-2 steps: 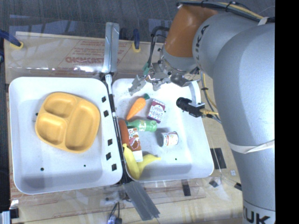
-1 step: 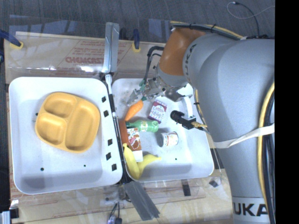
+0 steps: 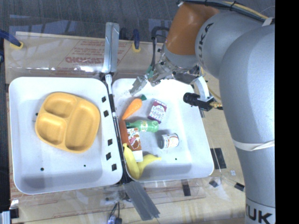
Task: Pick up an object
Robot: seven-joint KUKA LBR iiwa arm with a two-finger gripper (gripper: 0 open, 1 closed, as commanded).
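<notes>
Camera view looks down at a slant on a bench (image 3: 219, 190) that bears two shallow white bins side by side. The left bin (image 3: 21, 139) holds a yellow divided plate (image 3: 68, 121) with three compartments, lying flat toward the bin's upper middle.

The right bin (image 3: 198, 143) holds the loose things. An orange toy carrot (image 3: 131, 107) lies tilted near the bin's upper left, its green top pointing up and to the right. Just right of it sits a small purple and white carton (image 3: 157, 111). Below these a green bottle (image 3: 144, 125) lies on its side, and near it, toward the bin's middle, a small can (image 3: 168, 140) rests on its side. Along the bin's left wall a brown and red packet (image 3: 132, 137) lies lengthwise, its lower end touching a yellow banana (image 3: 137, 163) that curls in the lower left corner.

The grey arm (image 3: 243, 78), with its orange band (image 3: 187, 24), reaches in from the right and bends over the far edge of the right bin. The hand (image 3: 143, 82) hangs at the bin's upper left corner, just above the carrot's green top and apart from it. Its fingers look slightly spread, with nothing seen between them. No object is lifted; all of them lie on the bin floor.

A grey metal bar (image 3: 111, 45) stands at the far edge between the bins.
</notes>
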